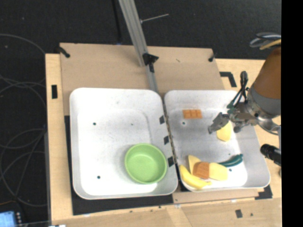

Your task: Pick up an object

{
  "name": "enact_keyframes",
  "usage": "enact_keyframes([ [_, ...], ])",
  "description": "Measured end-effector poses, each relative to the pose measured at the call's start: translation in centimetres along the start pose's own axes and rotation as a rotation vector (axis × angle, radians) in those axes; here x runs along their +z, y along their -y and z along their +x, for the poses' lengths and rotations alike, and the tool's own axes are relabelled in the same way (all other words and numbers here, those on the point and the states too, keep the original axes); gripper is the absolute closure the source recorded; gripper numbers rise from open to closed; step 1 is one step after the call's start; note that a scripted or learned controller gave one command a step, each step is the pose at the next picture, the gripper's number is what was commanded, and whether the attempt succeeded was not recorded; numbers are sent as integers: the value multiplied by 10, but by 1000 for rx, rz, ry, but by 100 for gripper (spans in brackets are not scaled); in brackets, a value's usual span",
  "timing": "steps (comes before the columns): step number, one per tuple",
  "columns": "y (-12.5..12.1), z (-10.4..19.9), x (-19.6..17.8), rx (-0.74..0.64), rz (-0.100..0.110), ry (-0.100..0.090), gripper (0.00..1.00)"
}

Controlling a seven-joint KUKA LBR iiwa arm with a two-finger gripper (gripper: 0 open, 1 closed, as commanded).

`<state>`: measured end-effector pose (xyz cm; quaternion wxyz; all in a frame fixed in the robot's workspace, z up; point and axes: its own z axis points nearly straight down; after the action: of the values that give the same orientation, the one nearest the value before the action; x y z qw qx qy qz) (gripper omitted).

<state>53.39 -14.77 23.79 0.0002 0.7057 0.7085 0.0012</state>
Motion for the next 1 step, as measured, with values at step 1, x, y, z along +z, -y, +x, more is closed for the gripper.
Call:
enact_keyframes([
  [1, 0, 0, 0, 2, 0, 0, 0],
])
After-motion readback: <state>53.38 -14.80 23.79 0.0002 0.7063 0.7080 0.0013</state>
